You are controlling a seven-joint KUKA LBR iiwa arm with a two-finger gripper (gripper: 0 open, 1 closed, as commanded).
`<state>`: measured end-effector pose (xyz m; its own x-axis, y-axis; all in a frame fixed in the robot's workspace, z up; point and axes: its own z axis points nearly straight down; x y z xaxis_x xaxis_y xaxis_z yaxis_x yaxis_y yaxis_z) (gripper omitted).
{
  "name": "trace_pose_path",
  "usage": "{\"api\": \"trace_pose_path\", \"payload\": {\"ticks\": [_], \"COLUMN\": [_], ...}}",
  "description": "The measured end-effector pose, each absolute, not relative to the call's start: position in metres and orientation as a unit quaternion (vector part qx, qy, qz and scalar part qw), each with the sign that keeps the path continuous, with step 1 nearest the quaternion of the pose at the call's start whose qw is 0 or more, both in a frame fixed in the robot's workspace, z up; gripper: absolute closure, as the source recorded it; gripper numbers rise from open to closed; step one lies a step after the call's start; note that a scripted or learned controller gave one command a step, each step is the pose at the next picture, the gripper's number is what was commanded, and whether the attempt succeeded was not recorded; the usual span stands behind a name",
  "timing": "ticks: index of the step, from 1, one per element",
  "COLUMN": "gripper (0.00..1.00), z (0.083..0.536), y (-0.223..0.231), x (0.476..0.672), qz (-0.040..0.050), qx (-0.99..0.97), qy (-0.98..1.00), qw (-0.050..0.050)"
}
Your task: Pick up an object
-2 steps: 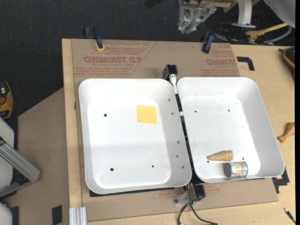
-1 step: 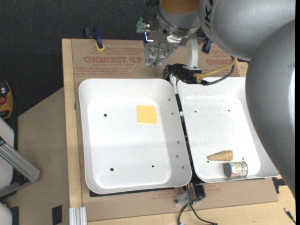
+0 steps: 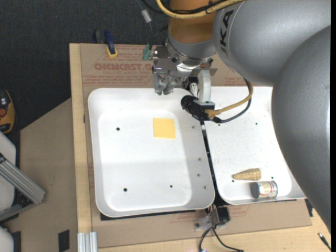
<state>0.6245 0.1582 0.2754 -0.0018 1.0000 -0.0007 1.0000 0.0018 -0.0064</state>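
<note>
Gripper (image 3: 167, 86) at the left bin's (image 3: 105, 193) far rim, yellow square (image 3: 164, 128) just ahead of it toward me.

I see the tool head hanging over the far edge of that bin, and I cannot tell how its fingers stand or whether anything sits in them. The flat yellow square lies on the bin floor a little nearer the camera than the tool, almost straight below its line, edges square to the bin walls, no long axis to favour. The cone (image 3: 247, 175) and small jar (image 3: 264, 189) lie well off to the tool's other side, in the right bin's (image 3: 278, 140) near corner. I judge the square the closer pick.
</note>
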Motion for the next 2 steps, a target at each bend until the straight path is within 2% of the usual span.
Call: {"api": "trace_pose_path", "payload": {"ticks": [1, 2], "gripper": [1.00, 1.00], "z": [0.222, 0.282], "y": [0.229, 0.224], "x": [0.666, 0.665], "qz": [-0.0022, -0.0034], "qx": [-0.705, -0.707], "qy": [-0.709, -0.707], "qw": [-0.001, -0.002]}}
